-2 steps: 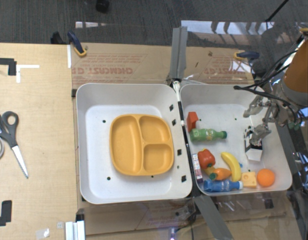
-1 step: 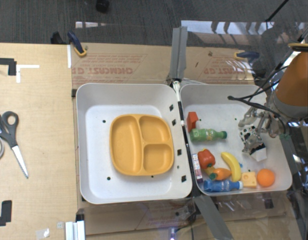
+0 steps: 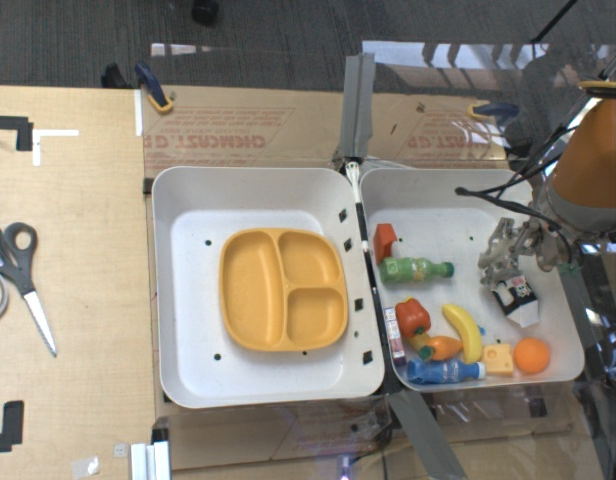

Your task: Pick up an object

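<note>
White plastic makes up both shallow bins on the bench. The left bin (image 3: 178, 298) holds a yellow-orange divided plate (image 3: 284, 289) with three compartments, lying flat near its middle. The right bin (image 3: 468, 193) holds a scatter of toy groceries: a small red block (image 3: 385, 239) near the dividing wall, a green plastic bottle (image 3: 416, 269) lying on its side just below it, a red toy pepper (image 3: 413, 315), a yellow toy banana (image 3: 464, 331), a small orange carrot-like piece (image 3: 441, 347) touching the banana's lower end, a blue bottle (image 3: 444, 371) lying along the front wall, a pale yellow cheese cube (image 3: 499, 359) and an orange ball (image 3: 532, 356) in the front right corner. A thin pink-and-white packet (image 3: 392, 330) lies against the dividing wall.

The grey arm with its orange band (image 3: 591, 163) reaches in from the right, and the metal two-finger gripper (image 3: 501, 256) hangs low over the right bin's right half. A small black-and-white object (image 3: 517, 299) lies just below the fingertips; whether the gripper touches it cannot be told.

On the wooden bench to the left lie grey-handled scissors (image 3: 26, 283).
</note>
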You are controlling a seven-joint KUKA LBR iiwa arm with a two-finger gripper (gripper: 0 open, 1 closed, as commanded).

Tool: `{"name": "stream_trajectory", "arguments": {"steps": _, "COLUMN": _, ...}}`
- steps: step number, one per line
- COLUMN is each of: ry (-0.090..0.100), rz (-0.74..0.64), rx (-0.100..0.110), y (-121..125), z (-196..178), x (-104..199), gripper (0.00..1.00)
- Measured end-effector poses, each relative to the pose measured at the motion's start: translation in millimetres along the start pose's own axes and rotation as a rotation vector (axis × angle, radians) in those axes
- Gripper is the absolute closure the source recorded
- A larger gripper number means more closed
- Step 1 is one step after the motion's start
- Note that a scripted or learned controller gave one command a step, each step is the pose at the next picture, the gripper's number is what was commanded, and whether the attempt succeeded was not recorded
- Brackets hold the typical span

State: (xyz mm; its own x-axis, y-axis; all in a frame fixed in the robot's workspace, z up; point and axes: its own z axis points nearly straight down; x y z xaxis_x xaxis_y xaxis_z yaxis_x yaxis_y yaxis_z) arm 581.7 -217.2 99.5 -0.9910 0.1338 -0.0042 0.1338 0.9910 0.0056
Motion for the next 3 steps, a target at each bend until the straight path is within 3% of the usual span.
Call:
{"name": "stream_trajectory", "arguments": {"steps": 1, "ry": 0.0, "rz": 0.001, "rx": 0.002, "y": -1.4, "z": -0.3, "x": 0.1, "gripper": 0.0}}
{"name": "stream_trajectory", "arguments": {"steps": 2, "ry": -0.004, "rz": 0.0, "rx": 0.002, "y": -0.3, "z": -8.8, "x": -1.6, "gripper": 1.0}}
{"name": "stream_trajectory", "arguments": {"steps": 3, "ry": -0.001, "rz": 0.351, "rx": 0.006, "y": 63.7, "z": 8.7, "x": -58.9, "gripper": 1.0}}
